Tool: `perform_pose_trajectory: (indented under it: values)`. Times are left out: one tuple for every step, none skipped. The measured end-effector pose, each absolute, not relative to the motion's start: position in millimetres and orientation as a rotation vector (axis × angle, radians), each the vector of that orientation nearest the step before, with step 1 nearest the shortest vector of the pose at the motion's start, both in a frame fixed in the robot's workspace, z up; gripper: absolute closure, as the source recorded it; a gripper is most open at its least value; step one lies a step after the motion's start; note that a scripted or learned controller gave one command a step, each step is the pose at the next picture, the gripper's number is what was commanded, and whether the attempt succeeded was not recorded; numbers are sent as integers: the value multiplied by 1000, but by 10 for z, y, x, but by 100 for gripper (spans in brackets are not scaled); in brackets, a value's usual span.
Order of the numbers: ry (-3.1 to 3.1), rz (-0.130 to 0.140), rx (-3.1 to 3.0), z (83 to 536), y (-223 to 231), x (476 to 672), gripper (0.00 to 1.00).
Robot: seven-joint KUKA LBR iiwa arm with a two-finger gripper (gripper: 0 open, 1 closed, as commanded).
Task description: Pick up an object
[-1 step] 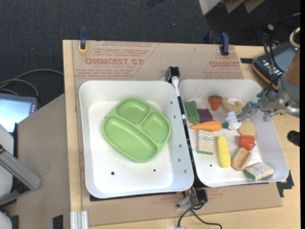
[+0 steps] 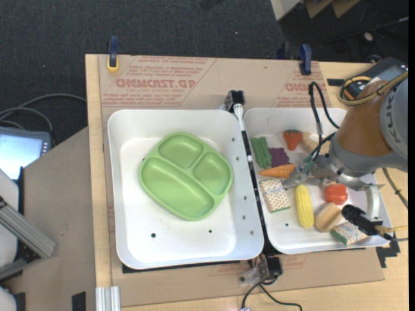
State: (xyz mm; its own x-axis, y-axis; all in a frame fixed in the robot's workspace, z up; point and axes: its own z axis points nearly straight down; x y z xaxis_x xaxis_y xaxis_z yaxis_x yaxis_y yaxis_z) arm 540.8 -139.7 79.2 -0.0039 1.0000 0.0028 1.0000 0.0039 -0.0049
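where the grey arm with its orange band reaches in from the right, the pincer hangs low over the right bin, just beside the toy carrot; whether its fingers are open or closed cannot be told from this slant. around it lie the toys: a green bean-like piece and a purple piece next to each other near the bin's left wall, a strawberry-like red piece further back, a speckled square packet, a yellow corn cob, a red tomato-like piece, and a tan bread roll toward the front. the left bin holds a green divided plate, lying flat near the middle. both bins sit on the table.
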Motion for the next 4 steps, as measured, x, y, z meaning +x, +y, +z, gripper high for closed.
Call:
perform_pose_trajectory:
  values:
    - [-2228, -3, -2219, 846, -1118, 5690, 0]
    - [-2222, 33, -2211, 845, -1024, 6454, 0]
    - [-2216, 40, -2215, 937, -1060, 6415, 100]
    - [-2224, -2, -2213, 1896, -322, 5559, 100]
